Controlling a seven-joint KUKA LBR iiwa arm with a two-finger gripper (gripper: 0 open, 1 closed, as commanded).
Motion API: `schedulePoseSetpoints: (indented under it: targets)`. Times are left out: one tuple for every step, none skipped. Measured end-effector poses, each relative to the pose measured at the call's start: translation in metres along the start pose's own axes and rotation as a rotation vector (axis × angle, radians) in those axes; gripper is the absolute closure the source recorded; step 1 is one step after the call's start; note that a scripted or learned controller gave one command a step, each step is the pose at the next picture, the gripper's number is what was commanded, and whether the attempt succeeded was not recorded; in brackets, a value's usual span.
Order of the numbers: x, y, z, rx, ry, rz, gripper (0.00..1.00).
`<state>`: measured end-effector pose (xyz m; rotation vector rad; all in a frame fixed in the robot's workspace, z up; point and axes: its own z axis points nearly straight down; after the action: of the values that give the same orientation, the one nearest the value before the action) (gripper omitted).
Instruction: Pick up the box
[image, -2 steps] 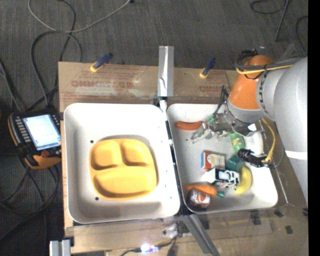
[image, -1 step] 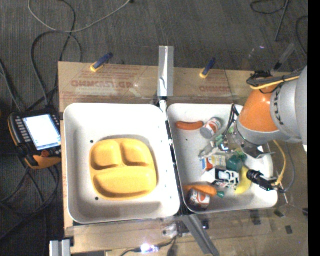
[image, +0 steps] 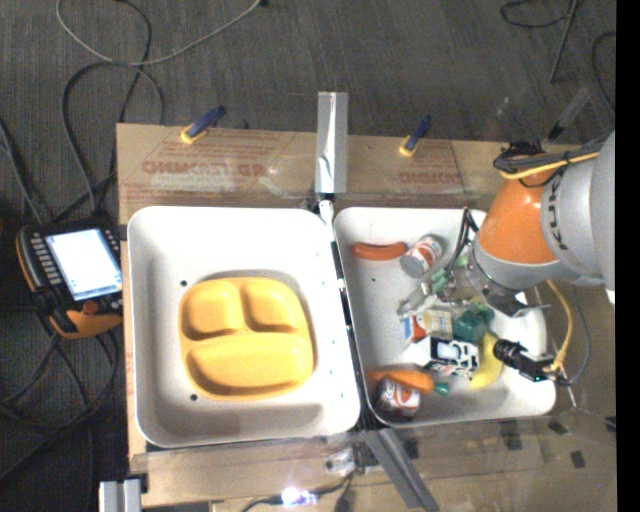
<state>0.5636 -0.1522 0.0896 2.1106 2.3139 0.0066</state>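
- I see the arm (image: 545, 215) coming in from the right, w/ its orange band over the right bin (image: 520, 400).
- The gripper (image: 452, 290) is low in the right bin, in the middle of the pile. I can't tell if it's open or closed, or if it has hold of anything; the wrist and the stuff around it hide that.
- The box (image: 437, 323) is in the right bin, just by the gripper, on its lower left side. It's small, white w/ orange on it.
- A green block (image: 470, 325) sits right next to the box, on its right.
- A black and white thing (image: 455, 355) lies just below those two.
- A banana (image: 487, 368) is beside that, near the bin's lower right.
- A can (image: 398, 395) lies at the bottom of the right bin, w/ an orange thing (image: 410, 378) touching its top.
- A hot dog (image: 380, 250) lies near the top of the right bin, and a 2nd can (image: 422, 255) is just to its right.
- The left bin (image: 150, 300) has a yellow tray (image: 245, 335) w/ 3 parts in it, flat in the middle.
- A tablet (image: 75, 265) sits off the bench, at the left.
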Motion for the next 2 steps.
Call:
schedulePoseSetpoints:
  targets:
    - [0.0019, -0.0231, -0.0007, -0.005, -0.002, 0.042, 0.0]
    - [0.0025, -0.0232, -0.0088, -0.003, -0.001, 0.042, 1.0]
